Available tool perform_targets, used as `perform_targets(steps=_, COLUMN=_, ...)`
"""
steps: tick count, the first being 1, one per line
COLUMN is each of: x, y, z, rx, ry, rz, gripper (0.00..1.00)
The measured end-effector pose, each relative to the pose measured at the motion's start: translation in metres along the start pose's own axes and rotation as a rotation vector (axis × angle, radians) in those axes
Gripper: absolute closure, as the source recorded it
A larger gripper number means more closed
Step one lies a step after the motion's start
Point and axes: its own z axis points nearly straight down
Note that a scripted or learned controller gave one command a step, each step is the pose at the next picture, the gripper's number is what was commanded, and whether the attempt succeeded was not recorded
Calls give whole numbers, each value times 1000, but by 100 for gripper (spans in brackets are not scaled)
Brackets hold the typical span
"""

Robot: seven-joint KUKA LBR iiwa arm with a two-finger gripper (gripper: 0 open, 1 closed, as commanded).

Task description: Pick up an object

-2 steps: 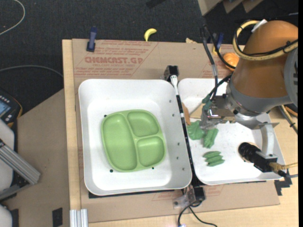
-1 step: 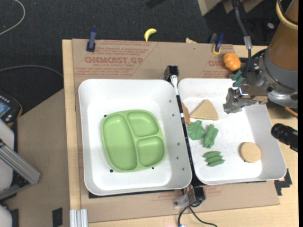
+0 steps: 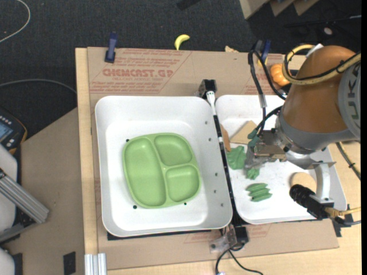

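Observation:
My gripper (image 3: 253, 166) hangs low over the right bin (image 3: 275, 211), near its left side. A green leafy toy (image 3: 235, 157) lies just left of it, touching or nearly touching it. A green pea pod (image 3: 259, 191) rests on the bin floor a little in front of the gripper, apart from it. A tan flat piece (image 3: 243, 132) and a small brown piece (image 3: 225, 139) lie behind the gripper near the bins' divider. The arm's body hides the back right of this bin.
The left bin (image 3: 109, 153) holds a green divided plate (image 3: 161, 168). An orange object (image 3: 277, 73) peeks out behind the arm. A yellow banana toy (image 3: 182, 40) and a blue clamp (image 3: 110, 47) sit at the cardboard's far edge.

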Motion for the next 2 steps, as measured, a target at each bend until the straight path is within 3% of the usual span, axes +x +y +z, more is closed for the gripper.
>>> perform_targets(steps=1, x=37, y=2, z=-34, rx=-18, ry=0, rz=-6, gripper=100)
perform_targets(steps=2, x=33, y=1, z=-199, rx=-36, ry=2, rz=-4, gripper=100)
